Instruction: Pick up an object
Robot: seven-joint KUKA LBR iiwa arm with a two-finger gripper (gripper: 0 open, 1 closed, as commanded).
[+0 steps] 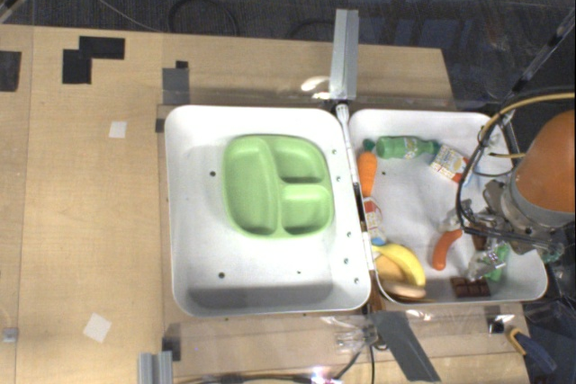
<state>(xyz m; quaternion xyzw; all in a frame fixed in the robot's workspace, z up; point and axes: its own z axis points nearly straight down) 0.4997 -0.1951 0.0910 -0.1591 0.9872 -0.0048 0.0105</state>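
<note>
The right bin [423, 198] holds several items. A green bottle [407, 147] lies at its back, with a white packet [447, 162] to its right. An orange carrot [367, 173] rests by the left wall, above a small red-and-white item [372, 217]. A banana [401, 266] sits at the front left, and an orange-red sausage [441, 249] is in the middle. A brown block [470, 288] lies at the front. My gripper [487, 260] reaches down at the bin's right side, just above the brown block and right of the sausage. A small green-and-white thing sits at its tip.
The left bin [193, 220] holds a green divided plate [277, 184]. A metal post [344, 54] stands behind the wall between the bins. Black cables [477, 159] loop from the arm over the right bin's back right corner.
</note>
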